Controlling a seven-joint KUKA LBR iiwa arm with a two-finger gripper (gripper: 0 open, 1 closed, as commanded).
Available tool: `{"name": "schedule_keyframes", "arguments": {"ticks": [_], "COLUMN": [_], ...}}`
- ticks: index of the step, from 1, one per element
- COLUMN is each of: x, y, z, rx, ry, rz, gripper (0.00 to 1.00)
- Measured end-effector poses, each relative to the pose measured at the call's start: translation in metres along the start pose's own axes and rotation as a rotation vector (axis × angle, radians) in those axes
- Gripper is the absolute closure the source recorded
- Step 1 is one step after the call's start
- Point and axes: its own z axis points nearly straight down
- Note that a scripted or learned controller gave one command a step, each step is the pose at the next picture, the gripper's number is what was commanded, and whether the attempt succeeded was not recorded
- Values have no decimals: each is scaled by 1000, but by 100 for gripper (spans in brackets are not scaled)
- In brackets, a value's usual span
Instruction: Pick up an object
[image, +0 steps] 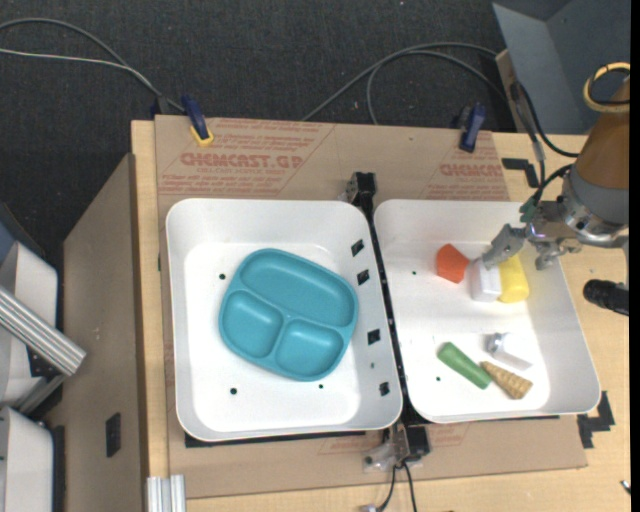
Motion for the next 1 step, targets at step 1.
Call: {"name": "schedule_keyframes", "arguments": {"ticks": [1], "x": [0], "y": [3], "z": [-7], "rx": [-13], "ry": [-3], "rz": [-3], "gripper": [0]}}
